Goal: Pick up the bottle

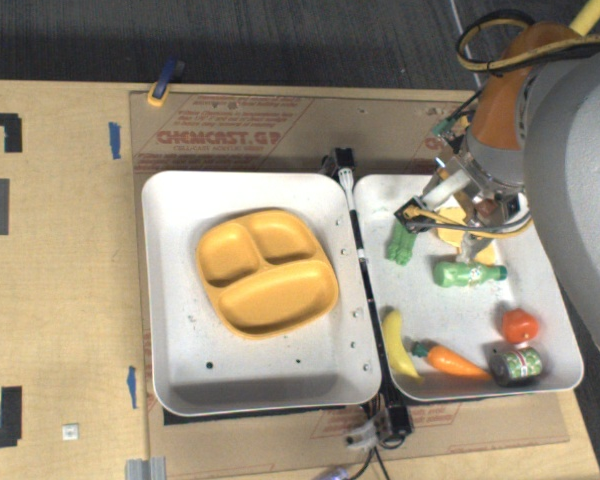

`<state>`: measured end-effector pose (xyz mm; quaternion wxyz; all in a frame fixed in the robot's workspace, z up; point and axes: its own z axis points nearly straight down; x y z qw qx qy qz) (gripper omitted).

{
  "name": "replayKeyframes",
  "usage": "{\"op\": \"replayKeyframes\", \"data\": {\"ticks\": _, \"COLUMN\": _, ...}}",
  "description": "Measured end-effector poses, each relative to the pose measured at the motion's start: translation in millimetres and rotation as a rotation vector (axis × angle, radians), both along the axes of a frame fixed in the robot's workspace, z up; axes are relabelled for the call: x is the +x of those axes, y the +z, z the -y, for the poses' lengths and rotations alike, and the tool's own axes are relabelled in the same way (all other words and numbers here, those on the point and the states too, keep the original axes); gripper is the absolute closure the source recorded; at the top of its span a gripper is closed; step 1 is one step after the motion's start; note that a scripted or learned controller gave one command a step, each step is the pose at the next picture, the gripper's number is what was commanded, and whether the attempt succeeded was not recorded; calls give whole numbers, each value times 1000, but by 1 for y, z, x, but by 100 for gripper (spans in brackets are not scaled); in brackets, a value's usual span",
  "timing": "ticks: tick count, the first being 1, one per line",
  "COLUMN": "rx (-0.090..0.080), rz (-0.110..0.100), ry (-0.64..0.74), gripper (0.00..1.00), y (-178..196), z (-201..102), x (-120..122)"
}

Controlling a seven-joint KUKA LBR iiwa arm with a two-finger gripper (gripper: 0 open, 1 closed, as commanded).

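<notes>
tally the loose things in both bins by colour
green: 3, a bottle, a block-like piece and a can
yellow: 2, a divided plate and a banana
orange: 1, a carrot
red: 1, a tomato
total: 7

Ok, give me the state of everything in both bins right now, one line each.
green bottle: lying on its side, right bin
gripper: just above the bottle
yellow tray: upright, in the left bin
banana: lying flat by the divider
carrot: lying flat
can: on its side
tomato: resting, apart from the bottle
</notes>
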<state>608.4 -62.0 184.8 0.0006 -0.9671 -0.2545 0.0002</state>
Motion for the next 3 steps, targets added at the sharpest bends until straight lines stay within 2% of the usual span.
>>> {"op": "replayKeyframes", "data": {"ticks": 1, "rx": 1, "rz": -5, "ry": -189, "gripper": 0, "y": -1, "z": -53, "x": -52}}
{"op": "replayKeyframes", "data": {"ticks": 2, "rx": 1, "rz": -5, "ry": -186, "gripper": 100, "y": 9, "z": -53, "x": -51}}
{"op": "replayKeyframes", "data": {"ticks": 3, "rx": 1, "rz": -4, "ry": -40, "gripper": 100, "y": -1, "z": -67, "x": -97}}
